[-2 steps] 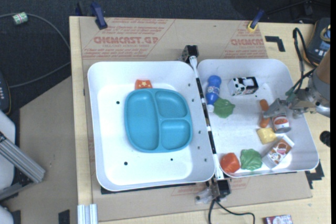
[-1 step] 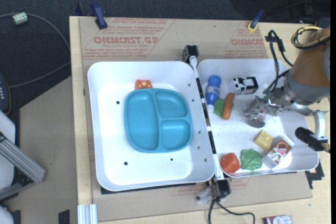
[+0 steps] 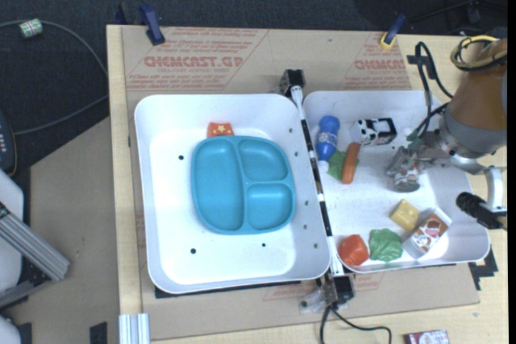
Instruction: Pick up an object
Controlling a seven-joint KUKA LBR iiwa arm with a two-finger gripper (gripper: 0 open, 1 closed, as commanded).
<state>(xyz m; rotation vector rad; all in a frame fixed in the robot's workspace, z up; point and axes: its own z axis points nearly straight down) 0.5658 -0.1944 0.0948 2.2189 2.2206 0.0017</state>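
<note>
My gripper (image 3: 405, 172) hangs low over the right bin (image 3: 367, 105), near its right side, on the grey arm (image 3: 472, 121) with the orange band. Just below it lies a yellow block (image 3: 405, 214). A black-and-white cow toy (image 3: 372, 130) sits up and left of it. An orange carrot (image 3: 350, 163) on a green piece (image 3: 336, 166) and a blue bottle (image 3: 326, 137) lie by the bin's left wall. Along the front edge are a red tomato (image 3: 352, 250), a green lettuce piece (image 3: 385, 245) and a small packet (image 3: 428, 234). I see nothing held.
The left bin (image 3: 161, 173) holds a blue divided plate (image 3: 242, 183) with a small orange-red item (image 3: 220, 129) behind it. Blue clamps (image 3: 151, 24) and a yellow-blue clamp (image 3: 392, 31) sit on the cardboard bench top. A black cable (image 3: 425, 72) runs beside the arm.
</note>
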